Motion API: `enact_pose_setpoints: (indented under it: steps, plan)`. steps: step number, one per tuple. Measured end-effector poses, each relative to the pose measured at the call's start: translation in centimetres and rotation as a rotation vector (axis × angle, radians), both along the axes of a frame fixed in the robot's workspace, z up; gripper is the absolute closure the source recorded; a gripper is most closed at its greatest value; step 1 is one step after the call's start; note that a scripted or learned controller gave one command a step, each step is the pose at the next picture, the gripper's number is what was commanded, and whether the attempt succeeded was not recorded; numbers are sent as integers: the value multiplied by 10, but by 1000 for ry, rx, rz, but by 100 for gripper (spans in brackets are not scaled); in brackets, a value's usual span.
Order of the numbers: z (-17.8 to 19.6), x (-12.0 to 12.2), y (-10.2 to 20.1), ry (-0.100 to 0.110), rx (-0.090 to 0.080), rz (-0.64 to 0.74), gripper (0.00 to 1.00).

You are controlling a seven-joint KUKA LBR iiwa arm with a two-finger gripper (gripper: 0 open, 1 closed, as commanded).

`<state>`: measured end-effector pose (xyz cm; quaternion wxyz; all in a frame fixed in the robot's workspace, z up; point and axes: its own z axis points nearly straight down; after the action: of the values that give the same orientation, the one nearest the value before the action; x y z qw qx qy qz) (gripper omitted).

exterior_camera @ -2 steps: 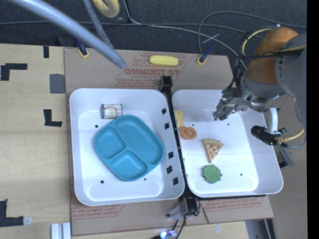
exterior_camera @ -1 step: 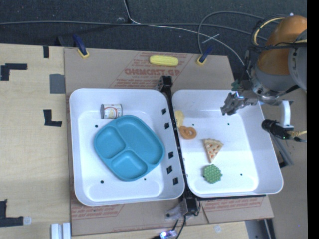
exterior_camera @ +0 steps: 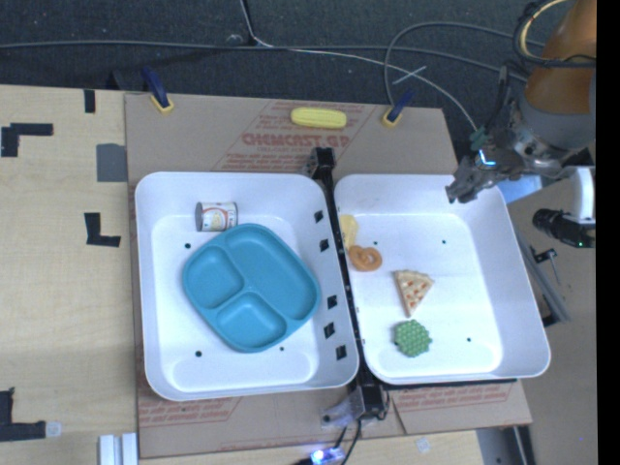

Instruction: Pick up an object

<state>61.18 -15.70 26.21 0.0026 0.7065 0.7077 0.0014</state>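
The grey arm with its orange band enters at the upper right of the frame, its wrist angled down and leftward so that the dark end effector [exterior_camera: 467, 184] sits over the upper right corner of the right-hand shallow white bin [exterior_camera: 504, 260], at that bin's rim. Its tip is a small dark shape against the white wall, and whether it is spread or closed cannot be told; nothing can be seen in its grip. The pickable items lie well apart from it, in the left half of the right bin: a pale yellow piece [exterior_camera: 347, 228] against the dividing wall, an orange ring-shaped pretzel toy [exterior_camera: 365, 258] just beside it, a tan triangular pizza-slice toy [exterior_camera: 413, 290] lower and nearer mid-bin, and a green bumpy round toy [exterior_camera: 412, 338] near the bottom edge. The right half of that bin's floor is bare white. The left-hand white bin [exterior_camera: 160, 289] holds a blue three-compartment plastic tray [exterior_camera: 250, 286], tilted askew, with a small cylindrical can [exterior_camera: 216, 217] lying on its side just above it. A yellow banana-shaped toy [exterior_camera: 319, 117] rests on the brown cardboard sheet [exterior_camera: 242, 134] covering the worktop, above the bins. The arm's upper part is cut off by the frame's right edge.
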Motion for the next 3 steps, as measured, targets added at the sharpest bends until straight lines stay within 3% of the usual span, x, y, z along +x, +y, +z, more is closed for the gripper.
enact_pose_setpoints:
  steps: [3]
  plan:
    - [-31,-38,157,9,2,4,100]
